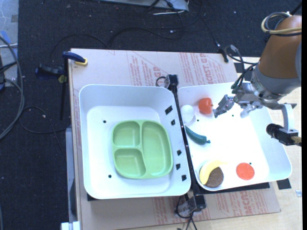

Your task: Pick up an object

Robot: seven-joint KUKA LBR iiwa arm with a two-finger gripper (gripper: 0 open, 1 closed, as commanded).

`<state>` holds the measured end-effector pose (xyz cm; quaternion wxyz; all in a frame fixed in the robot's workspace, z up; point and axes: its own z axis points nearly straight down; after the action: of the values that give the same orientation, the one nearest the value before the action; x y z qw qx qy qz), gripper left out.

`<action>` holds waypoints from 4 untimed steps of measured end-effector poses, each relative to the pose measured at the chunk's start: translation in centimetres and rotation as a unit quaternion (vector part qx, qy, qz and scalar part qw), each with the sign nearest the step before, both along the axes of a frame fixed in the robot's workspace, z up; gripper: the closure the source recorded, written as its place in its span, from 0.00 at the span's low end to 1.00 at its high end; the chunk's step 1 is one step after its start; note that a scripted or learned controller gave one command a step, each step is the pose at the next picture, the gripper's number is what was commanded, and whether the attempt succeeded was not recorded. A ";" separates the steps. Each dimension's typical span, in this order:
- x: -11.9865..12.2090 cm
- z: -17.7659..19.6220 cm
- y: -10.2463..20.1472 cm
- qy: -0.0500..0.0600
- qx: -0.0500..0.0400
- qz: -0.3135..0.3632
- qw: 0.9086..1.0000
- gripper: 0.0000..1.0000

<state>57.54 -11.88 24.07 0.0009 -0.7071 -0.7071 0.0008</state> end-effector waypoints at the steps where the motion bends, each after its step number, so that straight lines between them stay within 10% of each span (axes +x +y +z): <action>1: 0.1 0.1 0.0 -0.001 0.000 0.000 1.000 0.00; 4: 0.7 -14.6 -1.6 -0.003 -0.001 0.000 1.000 0.00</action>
<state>58.24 -13.48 9.48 -0.0021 -0.7072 -0.7070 -0.0009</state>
